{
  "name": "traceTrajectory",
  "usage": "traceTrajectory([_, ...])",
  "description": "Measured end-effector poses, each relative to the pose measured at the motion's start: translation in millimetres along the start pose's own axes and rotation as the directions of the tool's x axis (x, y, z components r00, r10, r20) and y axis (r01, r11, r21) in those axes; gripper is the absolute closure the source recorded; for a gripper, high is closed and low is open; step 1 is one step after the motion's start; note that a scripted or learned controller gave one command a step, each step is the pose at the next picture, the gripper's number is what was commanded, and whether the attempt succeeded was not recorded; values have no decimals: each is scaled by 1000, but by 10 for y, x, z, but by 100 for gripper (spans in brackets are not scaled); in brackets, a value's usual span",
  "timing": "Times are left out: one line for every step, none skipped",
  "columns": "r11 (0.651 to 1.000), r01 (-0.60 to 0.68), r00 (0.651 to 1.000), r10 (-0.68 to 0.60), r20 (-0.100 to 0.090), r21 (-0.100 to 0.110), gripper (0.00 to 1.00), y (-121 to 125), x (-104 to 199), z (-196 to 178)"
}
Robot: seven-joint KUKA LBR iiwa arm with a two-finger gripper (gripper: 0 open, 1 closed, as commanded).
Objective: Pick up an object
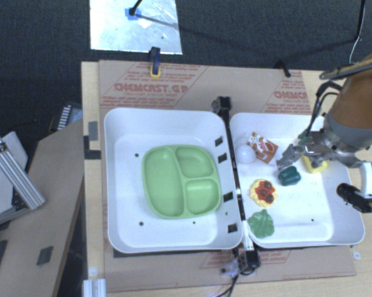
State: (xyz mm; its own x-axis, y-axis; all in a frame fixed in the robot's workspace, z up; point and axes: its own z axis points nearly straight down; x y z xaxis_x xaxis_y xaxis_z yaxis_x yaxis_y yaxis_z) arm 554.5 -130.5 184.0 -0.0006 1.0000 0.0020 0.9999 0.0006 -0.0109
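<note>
My gripper (290,159) hangs low over the middle of the right bin (343,231), reaching in from the right. Just below its tip lies a dark green pepper-like object (289,177), close to the gripper, though contact cannot be made out. A yellow object (315,163) sits right beside the gripper body, partly covered by it. Further left lie a red and white packet (264,146) and a white ball (245,154). Toward the front are a yellow disc with red spots (263,192) and a green leafy piece (261,224).
The left bin (121,166) holds a green divided plate (180,181). A black divider with clips (229,159) runs between the two bins. The right bin's front right part is bare white floor.
</note>
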Motion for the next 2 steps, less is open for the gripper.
traceTrajectory([1000, 2, 1000, -2, 2, -12, 0, 29, 2, -59])
traceTrajectory([1000, 0, 1000, 0, 2, -9, 0, 43, -24, 361])
